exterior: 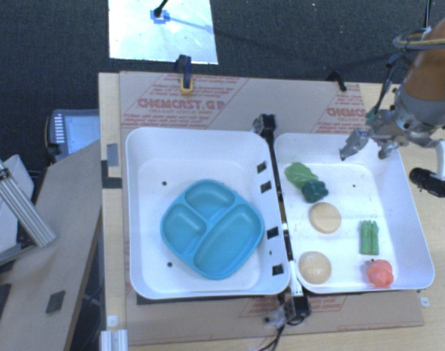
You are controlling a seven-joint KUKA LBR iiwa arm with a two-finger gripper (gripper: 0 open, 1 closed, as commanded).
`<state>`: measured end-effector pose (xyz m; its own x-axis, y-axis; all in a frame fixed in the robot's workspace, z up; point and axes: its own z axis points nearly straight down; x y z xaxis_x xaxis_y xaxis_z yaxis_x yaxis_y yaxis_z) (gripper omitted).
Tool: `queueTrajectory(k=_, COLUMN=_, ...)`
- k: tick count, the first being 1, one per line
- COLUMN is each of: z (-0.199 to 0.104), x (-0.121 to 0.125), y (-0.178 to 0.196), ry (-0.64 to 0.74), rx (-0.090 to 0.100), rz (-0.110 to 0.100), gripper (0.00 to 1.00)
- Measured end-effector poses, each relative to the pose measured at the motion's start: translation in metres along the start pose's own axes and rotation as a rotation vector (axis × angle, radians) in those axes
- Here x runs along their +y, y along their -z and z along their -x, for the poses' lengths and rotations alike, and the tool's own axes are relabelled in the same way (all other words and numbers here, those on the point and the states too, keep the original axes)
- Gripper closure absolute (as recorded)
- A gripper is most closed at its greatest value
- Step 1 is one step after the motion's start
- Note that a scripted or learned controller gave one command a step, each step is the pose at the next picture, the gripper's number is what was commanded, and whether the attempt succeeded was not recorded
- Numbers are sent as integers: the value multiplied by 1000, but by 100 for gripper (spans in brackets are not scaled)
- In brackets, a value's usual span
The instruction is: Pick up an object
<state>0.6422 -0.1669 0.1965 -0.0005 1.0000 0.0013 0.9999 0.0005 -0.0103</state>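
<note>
The jaws (369, 143) hang spread open and grip nothing above the far edge of the right bin (420, 225), with the light green leaf piece (299, 172) nearest, below and to their left. That bin holds six items: the leaf piece, one dark green broccoli (315, 190), two tan round buns (325, 217), one green asparagus bundle (369, 238) and one red-orange piece (380, 273); the left bin (146, 159) holds one blue divided plate (211, 228). The arm (427, 79) reaches in from the upper right, wrist angled down-left.

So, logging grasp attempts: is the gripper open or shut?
Open: the gripper has two fingers spread apart, nothing between them, above the right bin's far edge.
</note>
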Motion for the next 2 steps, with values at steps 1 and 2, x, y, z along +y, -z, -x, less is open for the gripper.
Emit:
queueTrajectory(k=1, z=0, x=3, y=8, ry=2, rx=-2, rz=12, gripper=0)
queueTrajectory(k=2, z=-2, x=-1, y=-35, ry=2, rx=-1, rz=9, gripper=0)
